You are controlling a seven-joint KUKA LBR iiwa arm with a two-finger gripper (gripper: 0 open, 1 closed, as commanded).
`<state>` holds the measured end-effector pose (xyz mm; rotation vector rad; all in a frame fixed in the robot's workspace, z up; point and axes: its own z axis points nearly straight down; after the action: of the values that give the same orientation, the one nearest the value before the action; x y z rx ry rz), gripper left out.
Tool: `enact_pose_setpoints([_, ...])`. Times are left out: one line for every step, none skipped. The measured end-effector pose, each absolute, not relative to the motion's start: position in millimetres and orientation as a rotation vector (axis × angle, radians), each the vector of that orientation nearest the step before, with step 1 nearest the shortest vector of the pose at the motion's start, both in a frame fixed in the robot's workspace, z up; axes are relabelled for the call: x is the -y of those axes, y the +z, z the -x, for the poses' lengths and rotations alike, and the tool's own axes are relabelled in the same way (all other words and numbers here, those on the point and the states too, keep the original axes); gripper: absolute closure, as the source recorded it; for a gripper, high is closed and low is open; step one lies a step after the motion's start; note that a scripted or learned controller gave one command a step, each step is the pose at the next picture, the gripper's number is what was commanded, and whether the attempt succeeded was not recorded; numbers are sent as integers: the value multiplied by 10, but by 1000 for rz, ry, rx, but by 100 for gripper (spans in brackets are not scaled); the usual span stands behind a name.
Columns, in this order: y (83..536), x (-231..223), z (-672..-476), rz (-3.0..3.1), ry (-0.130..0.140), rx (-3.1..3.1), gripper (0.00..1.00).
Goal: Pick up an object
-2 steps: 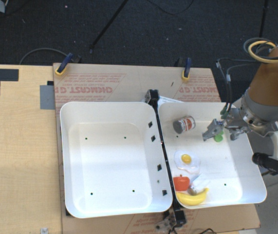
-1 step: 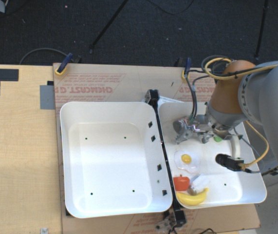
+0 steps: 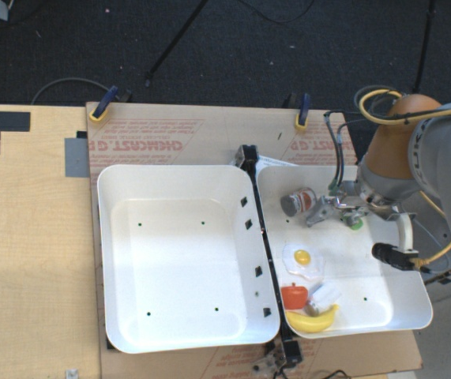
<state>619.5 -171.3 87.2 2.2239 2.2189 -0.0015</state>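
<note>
In the right bin point(image 3: 383, 310) lie several small objects. A grey can with a red end point(image 3: 297, 202) rests on its side near the bin's back left. A fried-egg toy point(image 3: 302, 259) sits in the middle. At the front left corner are a red block point(image 3: 294, 296), a white piece point(image 3: 325, 294) and a yellow banana point(image 3: 313, 320). My gripper point(image 3: 317, 214) hangs low at the back of this bin, just right of the can, its metal fingers pointing left toward it. A small green thing point(image 3: 355, 223) shows beside the wrist. Nothing is visibly held.
The left bin point(image 3: 122, 212) stands beside the right one, split from it by a black divider rail point(image 3: 261, 243). A cardboard sheet point(image 3: 193, 136) lies beneath both bins, clamped at the back. The arm's grey body and cables point(image 3: 403, 180) crowd the right bin's far right side.
</note>
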Motion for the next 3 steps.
enact_pose_setpoints([992,1797,-6025,-2222,0,-2221,0])
enact_pose_setpoints([870,1399,-6300,-2219,0,-2225,0])
enact_pose_setpoints([857,1584,-6424,-2224,-5,-2224,0])
